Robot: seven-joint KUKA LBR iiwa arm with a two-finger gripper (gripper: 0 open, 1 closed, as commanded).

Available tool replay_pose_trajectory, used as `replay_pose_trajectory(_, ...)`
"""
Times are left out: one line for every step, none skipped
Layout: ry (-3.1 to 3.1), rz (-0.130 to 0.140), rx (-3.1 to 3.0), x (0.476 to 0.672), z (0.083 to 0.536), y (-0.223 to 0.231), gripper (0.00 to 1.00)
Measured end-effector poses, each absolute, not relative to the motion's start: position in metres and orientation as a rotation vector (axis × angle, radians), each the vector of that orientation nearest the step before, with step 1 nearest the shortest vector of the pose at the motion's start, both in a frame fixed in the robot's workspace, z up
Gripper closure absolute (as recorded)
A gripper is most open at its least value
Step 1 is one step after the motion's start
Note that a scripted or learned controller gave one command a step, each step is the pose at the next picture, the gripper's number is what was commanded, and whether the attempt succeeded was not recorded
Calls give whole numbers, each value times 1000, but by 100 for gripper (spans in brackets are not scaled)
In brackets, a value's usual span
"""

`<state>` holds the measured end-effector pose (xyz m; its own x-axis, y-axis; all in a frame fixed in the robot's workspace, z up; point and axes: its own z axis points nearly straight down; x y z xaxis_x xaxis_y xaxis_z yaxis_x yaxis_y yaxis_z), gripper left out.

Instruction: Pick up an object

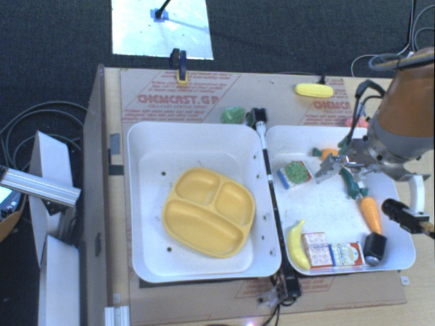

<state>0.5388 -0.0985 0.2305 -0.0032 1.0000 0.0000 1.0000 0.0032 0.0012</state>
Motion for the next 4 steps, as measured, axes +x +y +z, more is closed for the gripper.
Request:
replay_pose_trajectory(2213,5,2216,603,233,-183,0)
replay_pose_trajectory(2225,-4,2223,616,121,-191,0)
replay_pose_trajectory(2219,8,2200,674,92,-163,0)
replay_pose_trajectory(2222,7,2209,671,100,-163,100)
